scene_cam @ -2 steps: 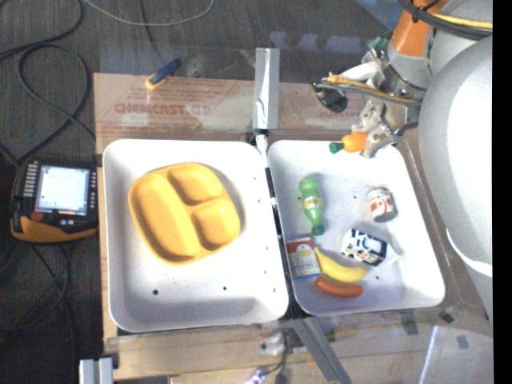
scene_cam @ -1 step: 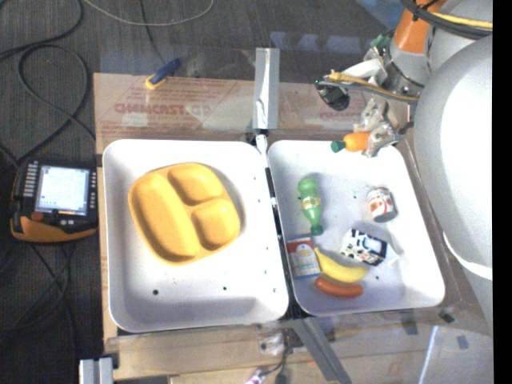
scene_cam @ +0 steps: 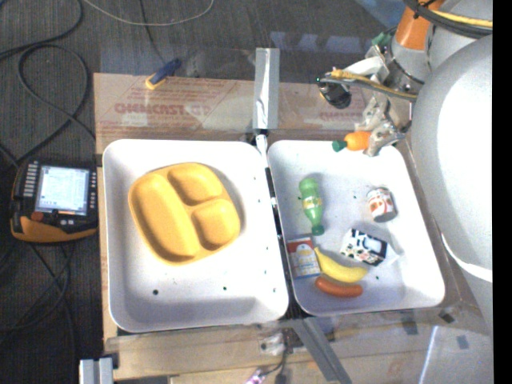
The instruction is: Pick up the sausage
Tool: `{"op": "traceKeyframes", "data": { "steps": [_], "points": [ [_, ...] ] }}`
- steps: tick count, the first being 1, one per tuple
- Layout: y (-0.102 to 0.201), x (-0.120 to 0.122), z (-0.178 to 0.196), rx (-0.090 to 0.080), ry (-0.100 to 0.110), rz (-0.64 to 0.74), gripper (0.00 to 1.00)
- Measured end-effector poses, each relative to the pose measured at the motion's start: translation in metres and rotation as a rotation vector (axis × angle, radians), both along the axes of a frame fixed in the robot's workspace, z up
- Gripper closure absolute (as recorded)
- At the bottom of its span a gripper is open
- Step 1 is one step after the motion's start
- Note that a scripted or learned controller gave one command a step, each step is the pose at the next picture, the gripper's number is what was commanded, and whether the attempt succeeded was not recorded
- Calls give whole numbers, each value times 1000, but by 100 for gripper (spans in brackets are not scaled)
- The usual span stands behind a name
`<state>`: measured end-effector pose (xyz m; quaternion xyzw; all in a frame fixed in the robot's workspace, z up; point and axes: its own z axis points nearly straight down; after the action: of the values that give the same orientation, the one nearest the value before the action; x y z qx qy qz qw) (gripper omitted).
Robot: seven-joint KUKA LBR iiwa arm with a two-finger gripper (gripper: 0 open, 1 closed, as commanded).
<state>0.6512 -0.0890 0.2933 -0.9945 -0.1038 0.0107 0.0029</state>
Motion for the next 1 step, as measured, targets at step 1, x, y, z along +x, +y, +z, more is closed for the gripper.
{"op": "traceKeyframes", "data": {
  "steps": [1],
  "points": [
    [0, 0, 5, 2, 8, 0, 100]
  ]
}}
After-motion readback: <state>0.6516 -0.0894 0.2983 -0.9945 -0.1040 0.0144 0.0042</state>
